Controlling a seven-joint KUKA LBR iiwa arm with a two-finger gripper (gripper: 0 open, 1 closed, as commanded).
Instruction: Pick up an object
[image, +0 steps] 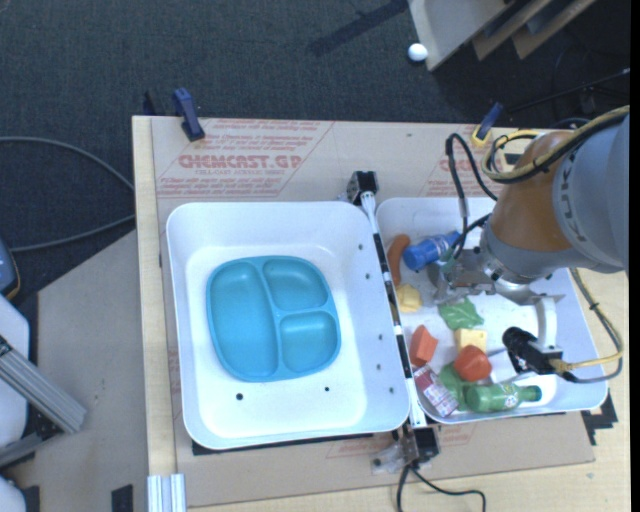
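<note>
My gripper (449, 283) is low inside the right bin (590, 396), reaching in from the right under the grey and orange arm. It hangs just above a green leafy piece (462, 315) and right beside a blue cylinder (426, 250) at its upper left. An orange sausage shape (399, 256) and a small yellow piece (408, 297) lie by the bin's left wall. Nearer the front are an orange wedge (424, 345), a yellow cube (472, 340), a red tomato (474, 364), a green bottle (501, 397) and a pink packet (437, 391). Nothing visibly hangs from the gripper.
The left bin (190, 240) holds a blue divided plate (272, 316). A black clamp (363, 185) sits at the top of the wall between the bins. Blue clips (187, 112) pin the cardboard at the bench's back edge.
</note>
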